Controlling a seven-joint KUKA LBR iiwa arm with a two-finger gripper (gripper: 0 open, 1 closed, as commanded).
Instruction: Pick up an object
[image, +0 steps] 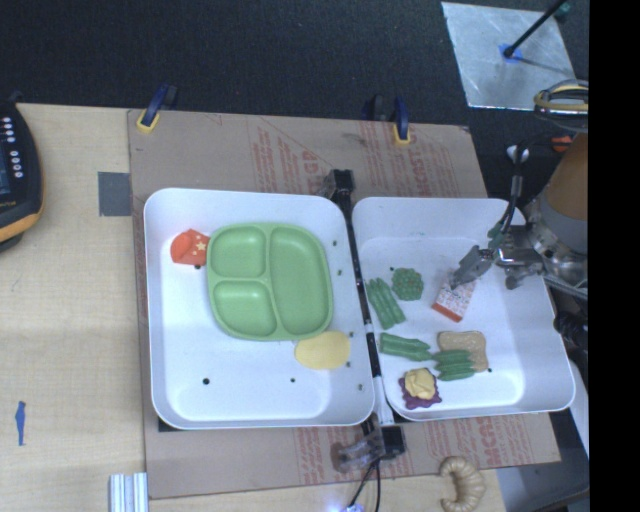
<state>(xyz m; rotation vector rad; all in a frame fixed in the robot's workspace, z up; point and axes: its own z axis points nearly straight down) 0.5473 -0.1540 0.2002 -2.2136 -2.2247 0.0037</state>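
Observation:
My gripper (490, 272) hangs over the right bin (530, 385), near its upper right part, and looks open, with nothing between its fingers. One finger (468, 268) points down-left; its tip is right above a small orange and white packet (452, 301) lying on the bin floor. Whether they touch I cannot tell. The same bin holds a broccoli piece (407, 283), green bean pods (383, 301), more pods (405, 347), a toast slice (464, 343) and a purple and yellow toy (421, 385).
The left bin (180, 380) holds a green divided plate (270, 280), a red piece with a star (188, 247) and a yellow piece (322, 350). A tan curled object (462, 482) lies on the cardboard in front of the bins. A controller (15, 180) sits far left.

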